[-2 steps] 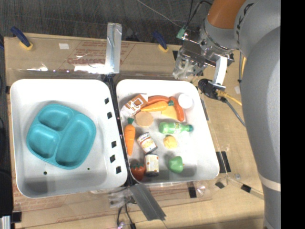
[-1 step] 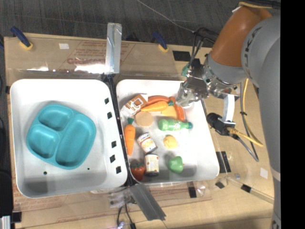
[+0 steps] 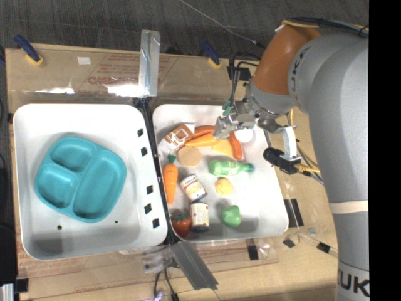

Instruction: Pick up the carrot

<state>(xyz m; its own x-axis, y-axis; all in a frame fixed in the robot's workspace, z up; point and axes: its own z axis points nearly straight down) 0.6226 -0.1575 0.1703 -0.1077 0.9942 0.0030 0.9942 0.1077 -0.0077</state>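
The carrot (image 3: pixel 170 180), orange with a small green top, lies lengthwise against the left wall of the right bin (image 3: pixel 272 193). A second long orange piece (image 3: pixel 199 137) lies near the bin's back, beside a small brown box (image 3: pixel 177 137). My gripper (image 3: pixel 229 123) hangs over the back of the right bin, just right of that orange piece and well away from the carrot at the left wall. The grey arm with its orange band (image 3: pixel 279 58) reaches in from the right.
The right bin also holds a red sausage-like piece (image 3: pixel 236 147), a green bottle (image 3: pixel 229 167), a lemon (image 3: pixel 223 185), a green pepper (image 3: pixel 232 215), two small cans (image 3: pixel 193 187), a tan disc (image 3: pixel 189 156) and a red fruit (image 3: pixel 181 225). A teal divided plate (image 3: pixel 80 177) sits in the left bin (image 3: pixel 28 124).
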